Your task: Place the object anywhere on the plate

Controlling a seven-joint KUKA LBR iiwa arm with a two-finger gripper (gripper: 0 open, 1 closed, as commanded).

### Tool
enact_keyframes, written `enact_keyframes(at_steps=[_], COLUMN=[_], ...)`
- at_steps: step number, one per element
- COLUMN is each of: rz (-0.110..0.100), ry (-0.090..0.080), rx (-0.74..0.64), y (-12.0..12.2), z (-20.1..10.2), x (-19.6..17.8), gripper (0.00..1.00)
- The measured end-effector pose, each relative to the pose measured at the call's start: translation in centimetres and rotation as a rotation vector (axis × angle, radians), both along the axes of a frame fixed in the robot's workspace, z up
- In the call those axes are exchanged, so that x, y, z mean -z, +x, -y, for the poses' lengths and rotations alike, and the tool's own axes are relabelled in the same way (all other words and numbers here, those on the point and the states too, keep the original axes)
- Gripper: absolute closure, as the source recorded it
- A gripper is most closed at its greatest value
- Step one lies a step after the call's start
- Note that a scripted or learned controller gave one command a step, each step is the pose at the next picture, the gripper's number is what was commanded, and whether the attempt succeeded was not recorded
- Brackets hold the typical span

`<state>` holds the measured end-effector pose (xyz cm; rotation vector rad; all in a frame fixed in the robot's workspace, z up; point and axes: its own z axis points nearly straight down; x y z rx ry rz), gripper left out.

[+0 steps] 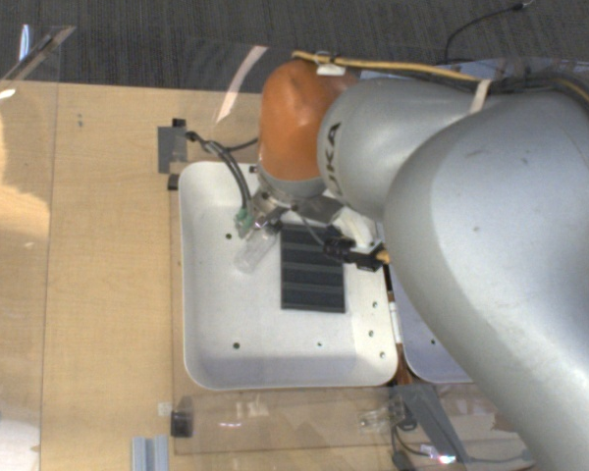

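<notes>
My gripper (pixel 254 245) hangs low over the left white bin (pixel 211 341), in its upper middle part, under the arm's orange band (pixel 293 126). A pale, translucent tip pokes out from the wrist toward the lower left, with a small green part (pixel 243 222) beside it. Just right of the gripper a dark ribbed rectangular slab (pixel 312 273) lies flat on the bin floor. I cannot make out any object in the gripper. The arm's bulk hides the bin's upper right part.
A corner of the right bin (pixel 427 361) peeks out beneath the grey arm (pixel 491 234), which covers most of it. Black cables (pixel 221 150) trail from the wrist across the left bin's top edge. Wooden bench top (pixel 79 263) stretches to the left.
</notes>
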<state>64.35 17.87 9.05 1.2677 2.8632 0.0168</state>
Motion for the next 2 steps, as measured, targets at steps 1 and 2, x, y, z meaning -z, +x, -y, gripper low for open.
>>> enact_keyframes(at_steps=[1,2], rz=[-0.006,-0.005], ry=[0.006,-0.004], rx=[0.323,-0.097], y=[-9.2,-2.3], z=[-3.5,-2.8], x=[-0.3,-4.0], gripper=[1.0,1.0])
